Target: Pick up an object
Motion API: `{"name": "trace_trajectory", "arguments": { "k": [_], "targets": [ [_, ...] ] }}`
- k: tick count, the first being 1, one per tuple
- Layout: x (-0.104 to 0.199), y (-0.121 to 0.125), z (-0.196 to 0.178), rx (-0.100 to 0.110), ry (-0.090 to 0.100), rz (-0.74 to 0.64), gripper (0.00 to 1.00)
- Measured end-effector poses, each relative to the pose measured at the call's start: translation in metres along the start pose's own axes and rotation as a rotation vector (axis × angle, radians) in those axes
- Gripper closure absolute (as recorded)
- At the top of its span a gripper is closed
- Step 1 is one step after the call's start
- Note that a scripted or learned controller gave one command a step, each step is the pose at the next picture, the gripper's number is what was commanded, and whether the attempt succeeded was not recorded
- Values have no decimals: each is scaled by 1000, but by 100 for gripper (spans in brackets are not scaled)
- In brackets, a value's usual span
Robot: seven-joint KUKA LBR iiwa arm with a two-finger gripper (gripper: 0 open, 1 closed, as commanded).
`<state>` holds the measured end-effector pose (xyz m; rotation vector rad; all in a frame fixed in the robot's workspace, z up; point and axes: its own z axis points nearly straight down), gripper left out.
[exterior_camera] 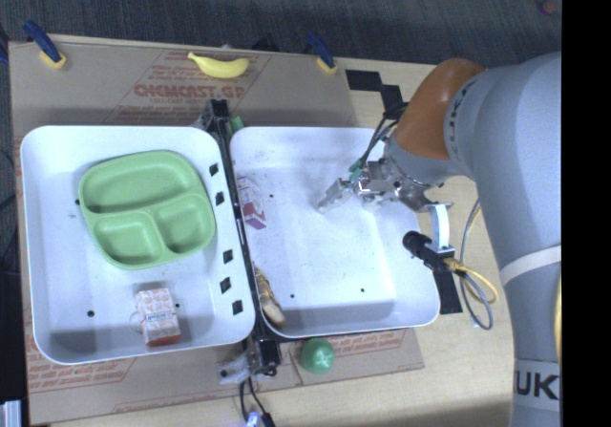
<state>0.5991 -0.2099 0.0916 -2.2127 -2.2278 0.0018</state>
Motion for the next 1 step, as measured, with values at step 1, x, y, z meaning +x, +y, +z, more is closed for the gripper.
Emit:
{"name": "trace_trajectory", "arguments": {
  "k": [1],
  "targets": [
    [-1, -33, -59, -1, 0, 3, 0]
  ]
}}
